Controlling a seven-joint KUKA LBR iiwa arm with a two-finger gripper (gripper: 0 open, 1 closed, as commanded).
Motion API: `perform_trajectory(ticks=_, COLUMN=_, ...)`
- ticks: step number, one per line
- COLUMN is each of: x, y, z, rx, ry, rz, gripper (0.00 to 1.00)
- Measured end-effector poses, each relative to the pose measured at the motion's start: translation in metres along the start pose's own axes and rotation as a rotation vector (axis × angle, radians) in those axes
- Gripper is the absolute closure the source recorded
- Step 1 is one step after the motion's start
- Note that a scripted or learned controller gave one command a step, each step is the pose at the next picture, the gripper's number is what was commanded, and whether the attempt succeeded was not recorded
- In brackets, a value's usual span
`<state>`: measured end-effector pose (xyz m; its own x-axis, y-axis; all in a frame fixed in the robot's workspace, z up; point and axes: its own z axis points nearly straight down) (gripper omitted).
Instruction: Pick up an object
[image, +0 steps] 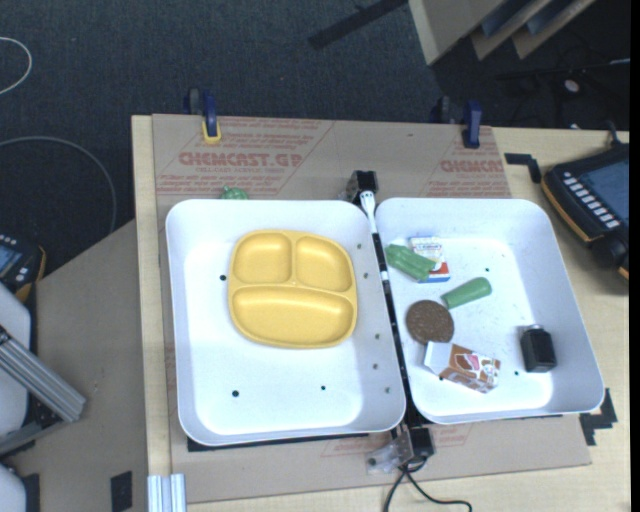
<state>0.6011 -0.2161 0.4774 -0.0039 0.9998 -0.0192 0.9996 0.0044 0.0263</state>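
Camera view, looking down on the desk. Two white bins lie side by side. The left bin carries a yellow divided plate. The right bin carries the candidate objects: a green cylinder touching a small printed box, a second green cylinder lying apart, a brown disc, a crumpled wrapper just below the disc, and a black block near the right wall. How far the tool is open, and whether it has hold of anything, cannot be told from this view.

Risks, as judged from the layout: the disc appears flat, so a descent onto it may close on nothing. The wrapper and disc seem nearly in contact, though the view is too coarse to be sure, and a grasp there could nudge both. The first cylinder could roll against the box. The block's nearness to the wall leaves little clearance.
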Motion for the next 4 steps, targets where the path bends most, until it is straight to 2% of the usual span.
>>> perform_trajectory(ticks=1, x=0.0, y=0.0, z=0.001, rx=0.001, ry=0.0, rz=0.0, gripper=0.0)
perform_trajectory(ticks=2, x=0.0, y=0.001, z=-0.011, rx=-0.004, ry=-0.003, rz=-0.001, gripper=1.0)
perform_trajectory(ticks=3, x=0.0, y=0.001, z=-0.01, rx=-0.003, ry=-0.003, rz=-0.001, gripper=0.0)
perform_trajectory(ticks=4, x=0.0, y=0.002, z=-0.022, rx=-0.008, ry=-0.006, rz=-0.002, gripper=1.0)
